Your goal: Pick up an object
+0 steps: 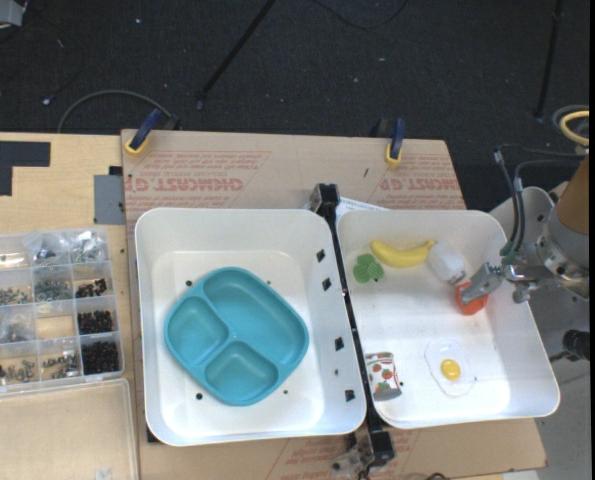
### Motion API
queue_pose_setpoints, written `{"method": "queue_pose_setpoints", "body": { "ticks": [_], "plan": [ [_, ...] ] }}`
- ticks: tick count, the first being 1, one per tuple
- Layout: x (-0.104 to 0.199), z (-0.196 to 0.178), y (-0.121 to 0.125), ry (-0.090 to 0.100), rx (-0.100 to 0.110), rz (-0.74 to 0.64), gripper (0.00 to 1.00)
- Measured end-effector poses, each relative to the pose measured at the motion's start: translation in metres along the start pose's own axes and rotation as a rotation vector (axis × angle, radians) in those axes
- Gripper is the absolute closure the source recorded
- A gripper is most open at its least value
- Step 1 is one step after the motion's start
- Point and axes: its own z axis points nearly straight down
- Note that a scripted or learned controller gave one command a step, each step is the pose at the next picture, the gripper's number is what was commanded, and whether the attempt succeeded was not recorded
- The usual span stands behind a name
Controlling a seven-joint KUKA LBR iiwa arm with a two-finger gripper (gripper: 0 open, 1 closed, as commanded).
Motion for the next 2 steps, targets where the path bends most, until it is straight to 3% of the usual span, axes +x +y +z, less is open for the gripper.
{"method": "queue_pose_setpoints", "body": {
  "ticks": [1, 2],
  "plan": [
    [0.000, 0.075, -0.042, 0.002, 0.006, 0.003, 0.00],
    [-0.001, 0.066, -0.059, 0.000, 0.001, 0.002, 0.00]
  ]
}}
